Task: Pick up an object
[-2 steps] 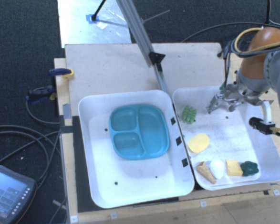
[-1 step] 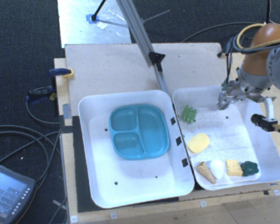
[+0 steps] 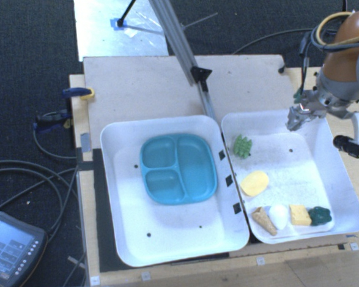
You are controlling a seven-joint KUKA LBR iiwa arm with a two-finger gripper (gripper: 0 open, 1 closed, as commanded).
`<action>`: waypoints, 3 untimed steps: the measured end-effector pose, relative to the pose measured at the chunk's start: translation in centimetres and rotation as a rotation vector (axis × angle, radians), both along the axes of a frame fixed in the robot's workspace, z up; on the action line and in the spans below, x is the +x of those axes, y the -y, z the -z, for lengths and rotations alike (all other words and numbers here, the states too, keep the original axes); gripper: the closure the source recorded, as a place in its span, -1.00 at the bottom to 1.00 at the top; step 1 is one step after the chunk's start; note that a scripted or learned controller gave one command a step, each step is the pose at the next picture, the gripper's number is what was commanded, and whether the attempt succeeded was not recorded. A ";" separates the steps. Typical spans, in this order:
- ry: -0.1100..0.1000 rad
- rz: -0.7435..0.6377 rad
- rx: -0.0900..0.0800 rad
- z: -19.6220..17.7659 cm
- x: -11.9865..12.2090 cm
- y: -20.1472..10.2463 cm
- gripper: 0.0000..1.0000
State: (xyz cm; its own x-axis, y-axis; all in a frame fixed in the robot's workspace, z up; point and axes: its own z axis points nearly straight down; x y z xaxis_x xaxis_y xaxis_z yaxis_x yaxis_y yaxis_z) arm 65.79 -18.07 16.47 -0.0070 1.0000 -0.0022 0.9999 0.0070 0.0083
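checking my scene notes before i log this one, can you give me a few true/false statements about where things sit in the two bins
1. The blue divided plate lies in the left bin. True.
2. The gripper is down among the items along the right bin's near edge. False: it is over the far corner of the right bin, away from them.
3. The green bumpy object sits near the divider, farther back than the yellow object. True.
4. The white egg-shaped object rests on the blue plate. False: it lies in the right bin between the tan cone and the yellow block.
5. The dark green object lies beside the yellow block. True.
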 end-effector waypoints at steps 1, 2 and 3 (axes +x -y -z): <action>-0.001 -0.001 0.000 -4.3 0.2 0.0 1.00; -0.004 -0.004 0.004 -5.7 0.2 -5.4 1.00; -0.006 -0.005 0.004 -5.0 0.8 -10.8 1.00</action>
